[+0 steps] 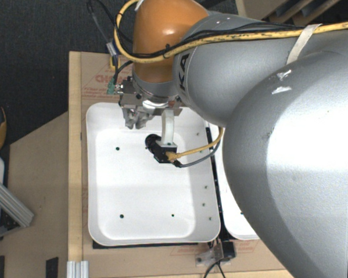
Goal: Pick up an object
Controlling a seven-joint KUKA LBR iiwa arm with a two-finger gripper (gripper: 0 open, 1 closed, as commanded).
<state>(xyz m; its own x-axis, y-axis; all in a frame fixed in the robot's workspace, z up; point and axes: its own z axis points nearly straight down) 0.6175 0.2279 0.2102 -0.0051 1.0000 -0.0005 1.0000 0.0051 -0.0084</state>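
My gripper (pixel 135 119) hangs over the far part of the left white bin (pixel 102 178), close to its back wall and a little left of the middle. It points down at the bin's white floor, which shows small dark dots. I see nothing between the gripper and the floor. The orange band and the grey arm reach in from the upper right and hide the bin's far right corner.
Only a strip of the right bin (pixel 239 223) shows beneath the big grey arm link. The bins sit on a brown cardboard sheet (pixel 77 101). An aluminium rail (pixel 7 205) and other gear stand at the left outside the bench.
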